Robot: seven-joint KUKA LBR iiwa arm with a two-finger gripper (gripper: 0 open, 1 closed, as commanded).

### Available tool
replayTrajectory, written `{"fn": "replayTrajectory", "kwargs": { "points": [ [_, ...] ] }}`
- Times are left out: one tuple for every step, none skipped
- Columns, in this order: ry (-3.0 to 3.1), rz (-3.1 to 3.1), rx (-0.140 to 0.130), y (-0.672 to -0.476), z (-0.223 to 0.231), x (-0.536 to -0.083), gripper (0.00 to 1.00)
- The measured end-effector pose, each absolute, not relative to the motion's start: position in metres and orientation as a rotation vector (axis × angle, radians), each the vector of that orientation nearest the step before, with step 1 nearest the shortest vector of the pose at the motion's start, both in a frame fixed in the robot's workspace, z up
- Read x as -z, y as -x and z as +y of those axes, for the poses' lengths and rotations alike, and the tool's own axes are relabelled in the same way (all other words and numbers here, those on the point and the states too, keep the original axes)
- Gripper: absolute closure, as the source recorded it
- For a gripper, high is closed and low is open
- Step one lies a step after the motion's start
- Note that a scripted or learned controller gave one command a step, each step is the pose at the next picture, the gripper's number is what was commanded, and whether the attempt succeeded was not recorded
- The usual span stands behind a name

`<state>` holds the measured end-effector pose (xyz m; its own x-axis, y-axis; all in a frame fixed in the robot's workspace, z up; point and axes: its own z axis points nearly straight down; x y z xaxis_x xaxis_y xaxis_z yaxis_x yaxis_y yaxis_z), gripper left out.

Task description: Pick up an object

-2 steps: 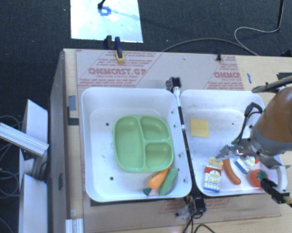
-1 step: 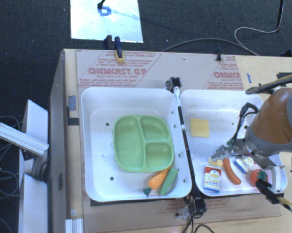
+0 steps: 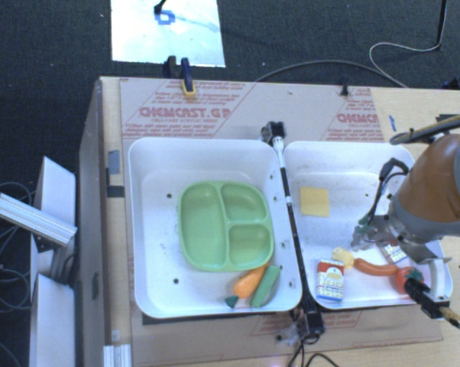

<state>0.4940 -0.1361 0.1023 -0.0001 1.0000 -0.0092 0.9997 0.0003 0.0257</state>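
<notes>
So far nothing is lifted — every object I can see lies in a bin. My gripper [image 3: 367, 235] hangs low inside the right bin [image 3: 345, 159], down near its front right corner, with my grey wrist and its orange band bulking above it. Whether it is spread or closed I cannot tell; the tip is small and dark against clutter, and nothing visibly sits in it.

Taking the right bin as my landmark: the yellow square [image 3: 315, 202] lies flat near the bin's middle, towards the divider, well apart from my tip. The small carton [image 3: 331, 279] rests against the front wall. The orange sausage-shaped toy [image 3: 365, 264] stretches along the bin floor just beside and below my tip, with a pale yellow piece [image 3: 341, 256] at its end nearer the carton. A red bit [image 3: 403, 279] sits near the bin's front right corner, partly hidden by my wrist hardware.

Beyond the divider, the left bin [image 3: 161, 167] carries a green sectioned plate [image 3: 226, 225], with a carrot [image 3: 247, 283] and a green vegetable [image 3: 267, 285] beside the plate's front edge.

My judgement: I am at the reach-down stage — the sausage toy looks the nearest candidate. Closing, lifting and proving the hold all remain.
</notes>
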Motion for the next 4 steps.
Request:
{"fn": "replayTrajectory", "kwargs": {
  "points": [
    [-2.203, 2.205, -0.018, -0.494, -0.136, -0.102, 0.00],
    [-2.220, 2.221, -0.001, -0.487, -0.151, -0.084, 0.00],
    [-2.218, 2.222, -0.003, -0.487, -0.152, -0.095, 1.00],
    [-2.218, 2.221, -0.003, -0.487, -0.152, -0.095, 0.00]
  ]
}}
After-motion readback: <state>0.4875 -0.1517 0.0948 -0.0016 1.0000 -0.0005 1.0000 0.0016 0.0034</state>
